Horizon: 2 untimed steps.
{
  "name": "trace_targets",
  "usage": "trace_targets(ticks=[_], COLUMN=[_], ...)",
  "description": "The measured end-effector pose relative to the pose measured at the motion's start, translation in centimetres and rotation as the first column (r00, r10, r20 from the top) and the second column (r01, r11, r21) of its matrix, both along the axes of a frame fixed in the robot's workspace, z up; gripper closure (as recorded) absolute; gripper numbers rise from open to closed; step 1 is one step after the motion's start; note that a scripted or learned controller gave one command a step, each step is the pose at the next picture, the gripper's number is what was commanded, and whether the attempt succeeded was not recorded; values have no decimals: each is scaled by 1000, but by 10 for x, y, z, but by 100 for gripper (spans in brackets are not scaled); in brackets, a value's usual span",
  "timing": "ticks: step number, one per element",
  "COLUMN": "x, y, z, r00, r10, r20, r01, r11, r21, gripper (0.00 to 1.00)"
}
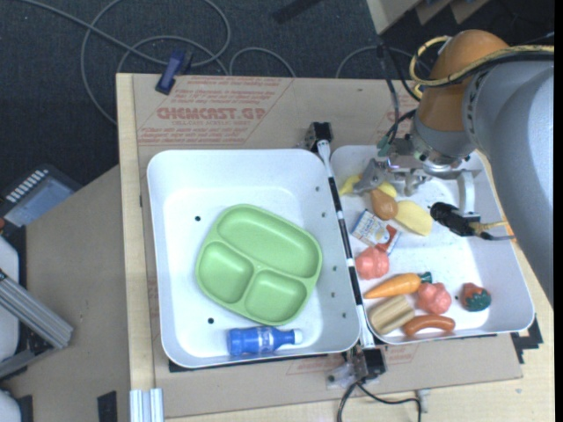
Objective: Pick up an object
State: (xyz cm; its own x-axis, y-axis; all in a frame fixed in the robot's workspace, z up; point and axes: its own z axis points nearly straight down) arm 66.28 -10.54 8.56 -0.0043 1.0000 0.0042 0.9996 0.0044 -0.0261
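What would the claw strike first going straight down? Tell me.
Most likely the brown potato-like toy directly beneath the claw in the right bin, with the yellow piece beside it; depth is hard to judge.

Brown bench [220, 117] — two white bins side by side: left bin [167, 236], right bin [501, 297].

The flat brown cardboard sheet [220, 104] under the two white bins carries red print at the 12 o'clock side of the left bin. The large line reads approximately "CHEMCAST GP". The smaller red lines above and below it are too fine to read.
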Motion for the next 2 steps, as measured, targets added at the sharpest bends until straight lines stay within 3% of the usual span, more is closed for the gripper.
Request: trace_targets(ticks=[1, 2], x=[-2, -35], y=[0, 50], z=[9, 101], r00=[1000, 1000], r10=[1, -3], r20=[-10, 28], r01=[-1, 3], r11=[1000, 1000], r21=[1, -3], gripper=[100, 100])
